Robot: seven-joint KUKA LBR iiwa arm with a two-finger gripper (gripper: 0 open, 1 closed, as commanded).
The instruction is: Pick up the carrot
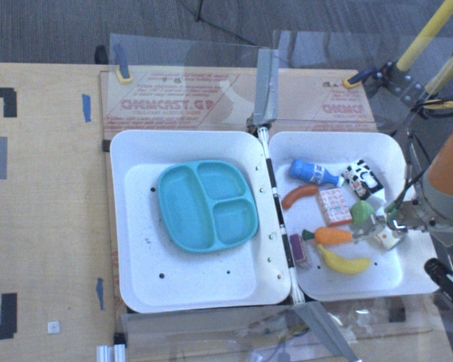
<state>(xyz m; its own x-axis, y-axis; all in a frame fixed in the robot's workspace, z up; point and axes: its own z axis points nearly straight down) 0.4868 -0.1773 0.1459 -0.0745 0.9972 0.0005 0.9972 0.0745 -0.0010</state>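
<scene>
Since the carrot point(333, 236) lies in the right bin point(392, 145) betw. sausage point(299, 195) and banana point(346, 262), the end effector point(383, 225) sits low just beside it, prob. lined up to grab; open or closed, can't tell.

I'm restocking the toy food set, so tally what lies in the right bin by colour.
Orange: 2, carrot and sausage
Yellow: 1, banana
Blue: 1, bottle
Green: 1, green toy
Black-and-white: 1, cow toy
Pink: 1, box
Total: 7
</scene>
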